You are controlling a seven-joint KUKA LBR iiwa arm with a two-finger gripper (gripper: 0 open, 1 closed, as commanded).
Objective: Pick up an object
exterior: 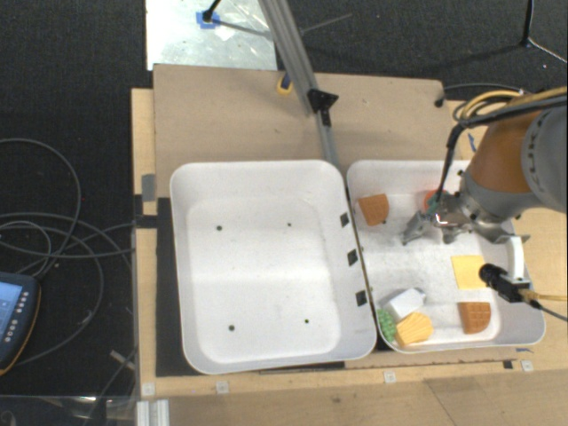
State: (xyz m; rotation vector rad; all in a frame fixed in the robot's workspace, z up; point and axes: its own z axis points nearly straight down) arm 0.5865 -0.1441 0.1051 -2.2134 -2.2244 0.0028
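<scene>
Two white bins sit side by side on the brown counter [222, 114]. The left bin [195, 193] is the bigger one in the picture. The right bin [390, 171] touches it along one side and has all the small things in it.

The grey arm [546, 162] with its orange band [499, 153] comes in over the right bin. The tool [426, 224] hangs low over the far half of the right bin. One grey finger [414, 230] sticks out toward the left bin. I cannot tell if the tool is released or clenched, and I cannot see anything held in it. A bit of red [429, 200] shows just behind the tool, but it is too hidden to say what it is.

An orange block [374, 209] lies in the right bin, near the wall it shares with the left bin. It is close to the tool but apart from it.

A flat yellow square [467, 272] lies under the arm, near the middle of the right bin. An orange waffle piece [475, 317] lies in the near corner, away from the left bin. A white block [407, 303], a yellow piece [414, 329] and a green thing [388, 326] lie bunched together in the near corner beside the left bin. The white block touches the yellow piece.

A grey pole [288, 38] slants over the counter behind the bins.
</scene>
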